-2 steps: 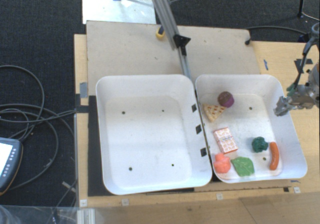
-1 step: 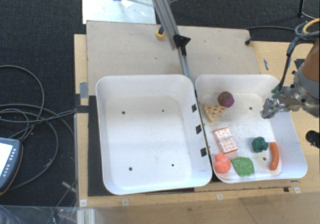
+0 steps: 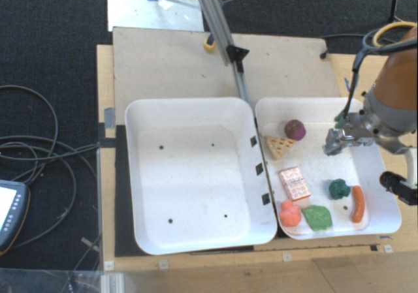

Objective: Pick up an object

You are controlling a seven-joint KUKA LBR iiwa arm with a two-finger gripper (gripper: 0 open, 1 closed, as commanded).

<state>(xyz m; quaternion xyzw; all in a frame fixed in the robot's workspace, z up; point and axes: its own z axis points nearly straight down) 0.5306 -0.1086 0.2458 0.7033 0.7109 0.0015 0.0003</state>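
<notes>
the gripper (image 3: 334,143) is seen over the right bin (image 3: 385,220), nothing between its fingers, their gap cannot be told; a descent squarely over one isolated item is advised; held there are a purple ball (image 3: 295,130), waffle wedge (image 3: 279,147), carton (image 3: 295,184), tomato (image 3: 290,213), green leaf (image 3: 317,217), broccoli (image 3: 338,188), sausage (image 3: 357,203); the left bin (image 3: 189,174) lies alongside.

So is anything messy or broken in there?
Nothing looks broken or spilled. The toy foods, like the purple ball, waffle wedge and sausage, lie loosely inside the right bin.
</notes>
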